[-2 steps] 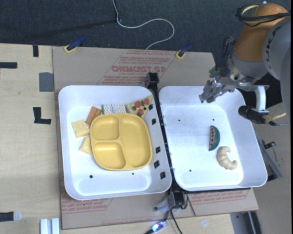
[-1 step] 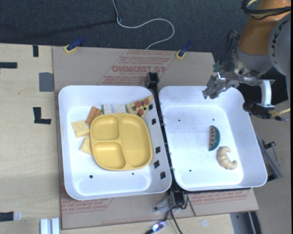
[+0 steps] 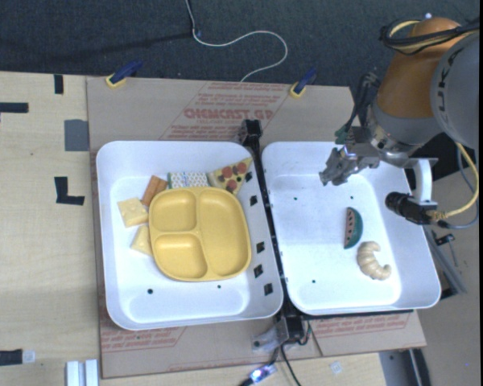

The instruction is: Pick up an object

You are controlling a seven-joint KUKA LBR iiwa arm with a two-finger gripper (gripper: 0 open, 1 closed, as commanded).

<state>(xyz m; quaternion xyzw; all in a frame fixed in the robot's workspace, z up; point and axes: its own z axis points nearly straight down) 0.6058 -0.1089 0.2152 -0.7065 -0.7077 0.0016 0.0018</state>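
Observation:
My gripper (image 3: 336, 174) hangs over the far side of the right bin (image 3: 306, 292), with nothing visible between its fingers. A watermelon slice (image 3: 352, 227) lies in the right bin, toward the near right of the gripper. A pale croissant (image 3: 374, 260) rests just in front of the slice. In the left bin (image 3: 121, 296) sits a yellow divided plate (image 3: 200, 233), with a cracker (image 3: 132, 211), a brown stick-shaped piece (image 3: 154, 189) and a pizza slice (image 3: 231, 174) around its far edge.
The two bins meet along a black divider (image 3: 266, 232). Cardboard (image 3: 217, 107) lies under both bins. A white cable (image 3: 241, 43) loops on the dark floor behind the bench. The arm's orange band (image 3: 414, 71) stands at the upper right.

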